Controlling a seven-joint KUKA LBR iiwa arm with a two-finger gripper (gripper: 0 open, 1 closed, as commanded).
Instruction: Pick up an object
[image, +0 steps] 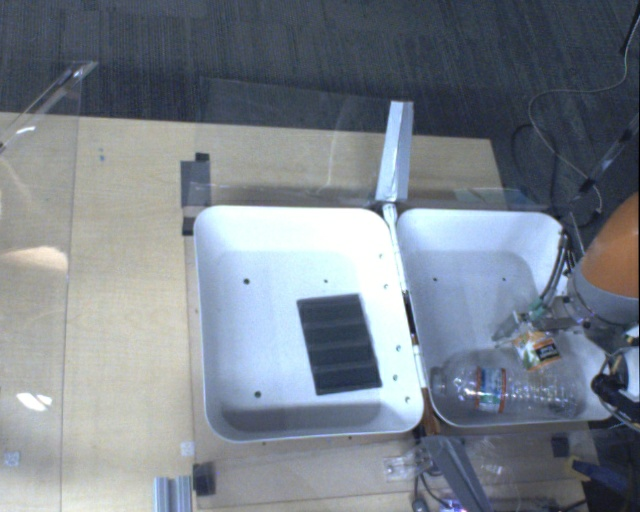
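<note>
Two white bins on the bench, side by side. Left bin (230, 300) has 1 item: a dark ribbed pad (340, 343) lying flat, a bit right of that bin's centre toward its near wall. Right bin (470, 250) has 2 items, both at its near-right end: 1 clear plastic bottle (505, 390) on its side along the near wall, w/ a blue-red label, and 1 small yellow-orange packet (538, 349) just behind the bottle, next to it. Arm (612, 262) comes in over the right bin's right wall. Gripper (535, 325) sits low just above the packet, approx. touching it; can't tell how far open it is or whether it has hold of anything.
</note>
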